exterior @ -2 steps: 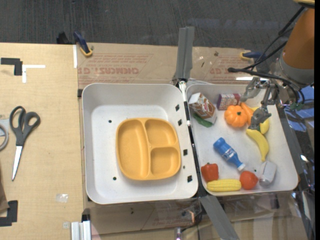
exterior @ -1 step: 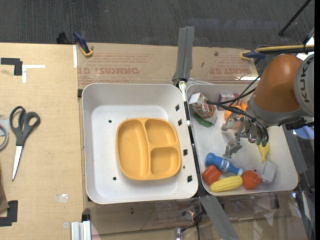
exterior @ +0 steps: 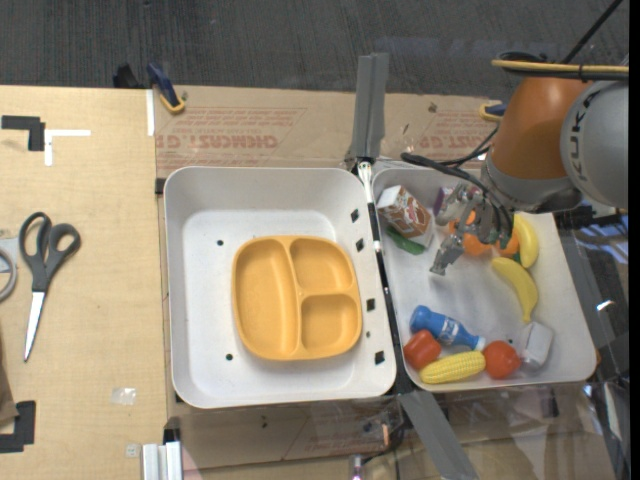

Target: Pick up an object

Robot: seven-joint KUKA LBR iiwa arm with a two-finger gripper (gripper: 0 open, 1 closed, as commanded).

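My gripper [exterior: 455,251] hangs low over the upper middle of the right bin [exterior: 575,368], below the orange wrist band. A small orange object [exterior: 478,246] lies right beside it, touching or nearly so. A brown and white snack packet [exterior: 404,211] and a green item [exterior: 406,240] lie to its left. Two yellow bananas [exterior: 519,286] sit to its right. Along the bin's near side lie a blue bottle [exterior: 445,327], a red fruit [exterior: 421,348], a corn cob [exterior: 453,368], a red ball [exterior: 501,360] and a grey block [exterior: 537,343].
The left bin [exterior: 190,268] holds a yellow divided plate [exterior: 297,296]. Scissors [exterior: 40,268] lie on the wooden bench at the far left. A grey post [exterior: 369,108] stands behind the joint between the bins.
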